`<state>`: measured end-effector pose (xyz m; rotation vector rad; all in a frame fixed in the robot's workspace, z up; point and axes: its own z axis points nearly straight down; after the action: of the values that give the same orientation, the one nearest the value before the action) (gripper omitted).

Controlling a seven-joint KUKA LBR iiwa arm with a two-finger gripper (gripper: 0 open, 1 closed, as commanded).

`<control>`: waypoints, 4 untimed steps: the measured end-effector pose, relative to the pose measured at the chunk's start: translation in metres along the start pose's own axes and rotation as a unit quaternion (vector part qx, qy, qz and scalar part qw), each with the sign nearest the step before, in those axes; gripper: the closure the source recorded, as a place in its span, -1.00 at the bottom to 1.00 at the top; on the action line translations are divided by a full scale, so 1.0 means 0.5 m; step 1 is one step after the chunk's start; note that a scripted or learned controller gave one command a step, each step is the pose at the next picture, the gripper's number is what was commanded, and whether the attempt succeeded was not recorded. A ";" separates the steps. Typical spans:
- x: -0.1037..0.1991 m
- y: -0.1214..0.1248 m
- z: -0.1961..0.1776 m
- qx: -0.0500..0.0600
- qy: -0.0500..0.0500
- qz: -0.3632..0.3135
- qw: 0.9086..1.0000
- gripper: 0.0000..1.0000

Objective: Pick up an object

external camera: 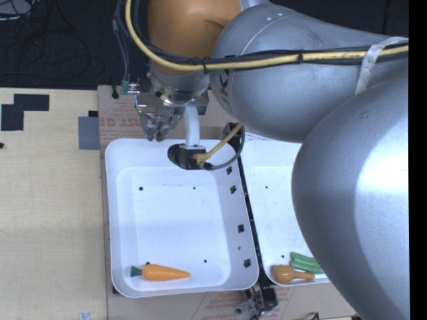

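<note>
Nothing is picked yet: my tool (159, 127) hangs over the left bin's (120, 212) far rim, grip state indeterminable, well apart from the toy carrot (163, 272).

we see bright, even light from above on the left bin (120, 179), whose white floor nearly washes out, with a soft bluish shadow across its middle. the arm (347, 152) fills the right side, close to the lens and soft in focus, with pale sheen on its grey shell. the background at the top is dim, almost black. the carrot (163, 272) casts only a faint shadow.
</note>
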<state>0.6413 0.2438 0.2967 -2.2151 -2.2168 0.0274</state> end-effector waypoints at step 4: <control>-0.001 0.009 0.282 -0.005 0.002 0.000 1.000 1.00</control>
<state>0.6431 0.2424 0.1556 -2.2184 -2.2200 0.0108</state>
